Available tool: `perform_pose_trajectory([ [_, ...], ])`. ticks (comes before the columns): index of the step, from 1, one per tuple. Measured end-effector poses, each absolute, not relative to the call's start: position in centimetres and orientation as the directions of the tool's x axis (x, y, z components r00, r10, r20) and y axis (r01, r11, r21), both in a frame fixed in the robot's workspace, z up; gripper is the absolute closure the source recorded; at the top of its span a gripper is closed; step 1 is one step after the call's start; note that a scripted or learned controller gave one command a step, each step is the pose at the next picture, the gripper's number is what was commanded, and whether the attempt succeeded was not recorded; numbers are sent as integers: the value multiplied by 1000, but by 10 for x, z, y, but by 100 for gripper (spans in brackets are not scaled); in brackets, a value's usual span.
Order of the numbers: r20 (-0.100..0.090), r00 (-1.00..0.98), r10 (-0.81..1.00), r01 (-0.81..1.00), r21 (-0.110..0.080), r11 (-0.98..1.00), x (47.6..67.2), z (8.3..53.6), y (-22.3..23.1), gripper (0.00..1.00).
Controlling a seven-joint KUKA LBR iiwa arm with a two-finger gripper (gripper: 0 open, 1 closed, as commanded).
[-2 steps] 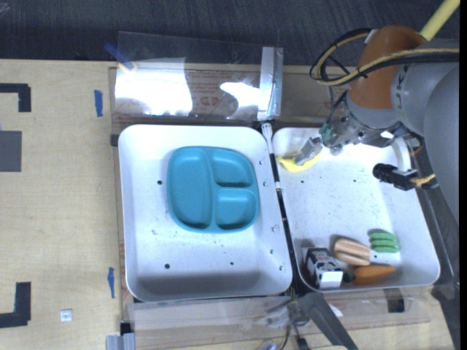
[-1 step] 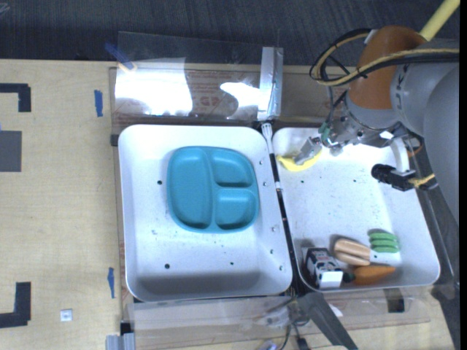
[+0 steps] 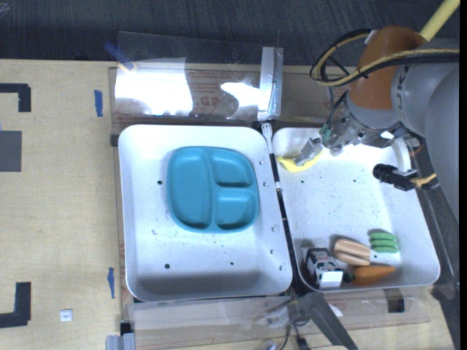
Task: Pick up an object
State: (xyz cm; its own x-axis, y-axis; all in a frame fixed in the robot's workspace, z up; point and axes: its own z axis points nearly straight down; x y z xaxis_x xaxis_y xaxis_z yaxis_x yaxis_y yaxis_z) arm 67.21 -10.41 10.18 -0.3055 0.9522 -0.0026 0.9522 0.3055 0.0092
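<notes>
Jaws [image 3: 314, 149] sit low at about 11 o'clock in the right bin [image 3: 430, 232], touching or just over the yellow object [image 3: 298, 162], which is wedged in that corner beside the divider wall against the left bin [image 3: 139, 195]. Can't tell from this angle whether they're open or closed, and nothing is visibly between them, so I wouldn't call it a grasp. Risks: the yellow object looks flat and sits hard against the bin wall, so one tip likely hits the rim or rides over it; it may just slide along the wall or squirt out on closing. A corner pinch could also lift it by an edge and drop it on retract. Other candidates, a wooden piece [image 3: 353, 251], green piece [image 3: 384, 242], orange piece [image 3: 373, 273] and a small black-white item [image 3: 322, 265], are clustered at 6 o'clock, well apart. Blue divided tray [image 3: 213, 188] lies mid left bin, untouched.
</notes>
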Motion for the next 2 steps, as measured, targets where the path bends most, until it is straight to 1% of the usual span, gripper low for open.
perform_pose_trajectory([
  [1, 0, -264, 964, 964, 12, 264, 672, 101, -103, 0],
  [2, -19, -262, 965, 964, 30, 263, 677, 120, -109, 100],
])
